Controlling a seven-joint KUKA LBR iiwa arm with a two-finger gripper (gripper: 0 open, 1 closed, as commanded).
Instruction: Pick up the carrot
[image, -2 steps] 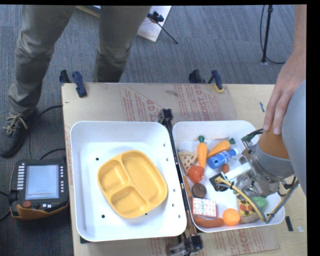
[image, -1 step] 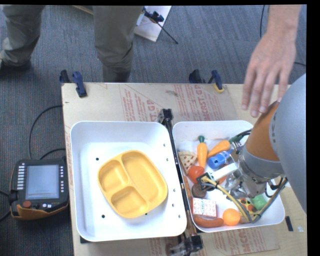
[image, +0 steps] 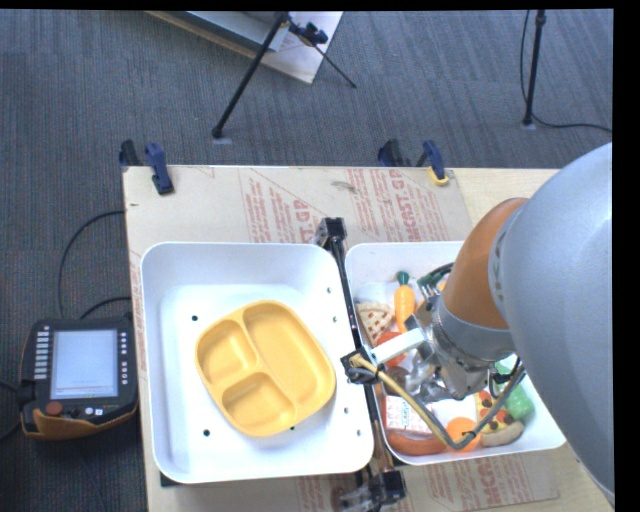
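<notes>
From my remote seat I see the grey arm with its orange band (image: 485, 265) reaching over the right-hand shallow white bin (image: 385, 258), its wrist low among the toy food. The two-finger gripper (image: 432, 378) sits beneath that wrist, but the arm's bulk covers its tips, so I cannot tell how the jaws stand.

The small orange toy carrot with a green top (image: 403, 300) lies near the back of the right bin, upright in the view, just beside the waffle-patterned toy slice (image: 375, 322) and just left of the wrist. It appears untouched, and the tool looks to be nearer the front than the carrot.

To do this step well, I judge the tool should centre over the carrot's body, jaws across its narrow width, and descend clear of the slice and the bin wall.

The yellow three-compartment plastic plate (image: 264, 367) rests in the left-hand white bin (image: 170, 270), well apart from the work.
</notes>
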